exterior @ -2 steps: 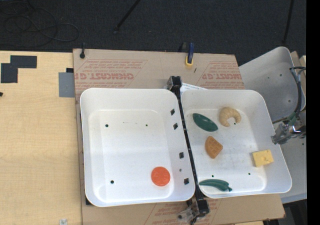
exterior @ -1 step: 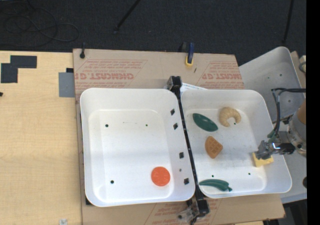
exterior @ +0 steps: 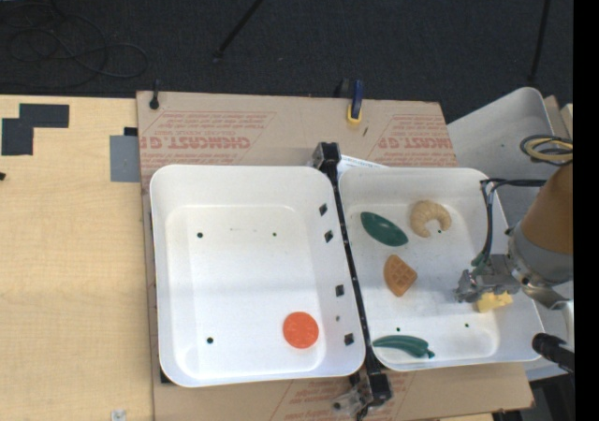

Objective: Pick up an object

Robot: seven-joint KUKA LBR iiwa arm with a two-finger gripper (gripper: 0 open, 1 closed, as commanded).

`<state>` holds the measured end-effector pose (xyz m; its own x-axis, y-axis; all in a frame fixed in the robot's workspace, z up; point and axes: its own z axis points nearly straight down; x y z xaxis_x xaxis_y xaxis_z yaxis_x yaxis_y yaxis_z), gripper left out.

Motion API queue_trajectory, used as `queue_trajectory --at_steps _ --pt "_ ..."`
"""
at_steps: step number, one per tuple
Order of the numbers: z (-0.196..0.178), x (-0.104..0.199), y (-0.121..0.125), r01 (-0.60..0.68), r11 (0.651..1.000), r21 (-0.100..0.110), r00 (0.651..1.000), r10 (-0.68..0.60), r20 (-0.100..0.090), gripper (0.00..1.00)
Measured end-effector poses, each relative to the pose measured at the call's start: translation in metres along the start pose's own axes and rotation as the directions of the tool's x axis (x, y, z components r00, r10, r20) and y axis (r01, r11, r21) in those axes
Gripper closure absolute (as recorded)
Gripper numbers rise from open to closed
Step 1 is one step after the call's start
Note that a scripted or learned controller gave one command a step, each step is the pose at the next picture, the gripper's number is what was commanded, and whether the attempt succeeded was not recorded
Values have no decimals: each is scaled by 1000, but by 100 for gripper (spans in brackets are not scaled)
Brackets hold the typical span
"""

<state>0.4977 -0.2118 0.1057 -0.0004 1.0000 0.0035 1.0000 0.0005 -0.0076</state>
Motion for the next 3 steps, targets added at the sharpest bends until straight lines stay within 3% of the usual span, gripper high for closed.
queue_trajectory --at_steps 1,2,3 --pt "-160 -3 -22 0 1000 -19 1000 0 8 100" --pt "-81 4 -24 -1 1000 2 1000 1 -1 100" --pt "-12 0 -8 -1 1000 0 1000 1 0 100"
